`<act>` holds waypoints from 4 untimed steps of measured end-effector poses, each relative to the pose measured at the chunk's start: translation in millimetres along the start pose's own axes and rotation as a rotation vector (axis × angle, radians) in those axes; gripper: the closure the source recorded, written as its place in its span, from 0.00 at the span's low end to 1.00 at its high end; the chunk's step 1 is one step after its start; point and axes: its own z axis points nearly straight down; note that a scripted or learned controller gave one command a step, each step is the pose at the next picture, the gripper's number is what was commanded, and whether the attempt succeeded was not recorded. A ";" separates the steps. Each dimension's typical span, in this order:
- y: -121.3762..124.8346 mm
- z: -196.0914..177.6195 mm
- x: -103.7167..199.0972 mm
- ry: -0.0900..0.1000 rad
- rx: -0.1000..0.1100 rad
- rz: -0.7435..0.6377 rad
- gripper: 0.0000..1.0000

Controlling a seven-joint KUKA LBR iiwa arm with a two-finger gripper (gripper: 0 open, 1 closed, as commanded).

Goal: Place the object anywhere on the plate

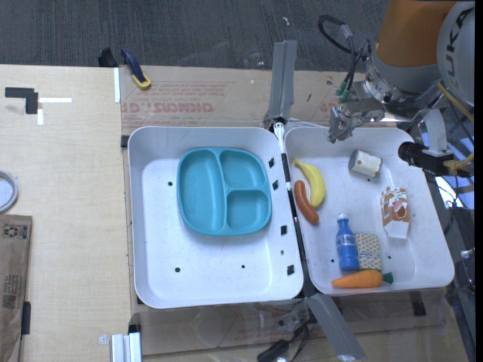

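A: Several objects lay in the right bin (438,270); the gripper (341,129) hung over its far-left corner, grasp unreadable.

B: Banana (314,181) sat nearest. Descend squarely, grip its middle, then cross left to the plate (224,191).

blue-yellow clamp (135,69) top edge of bench | tape roll (6,192) far left | brown paper bag (13,266) below it

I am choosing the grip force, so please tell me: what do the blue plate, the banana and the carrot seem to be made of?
The blue plate looks like moulded plastic: even colour, soft sheen, rounded dividers. The banana and the carrot look like toy food, probably plastic or rubber: flat uniform colour, smooth skin. Whether they are hard or soft cannot be told.
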 end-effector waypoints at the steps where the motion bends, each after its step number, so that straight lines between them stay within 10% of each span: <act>1: -35.3 46.1 61.1 0.002 -0.004 -0.189 1.00; 3: -102.8 20.8 112.2 0.001 -0.006 -0.455 1.00; 4: -80.6 73.2 200.8 0.000 -0.003 -0.321 1.00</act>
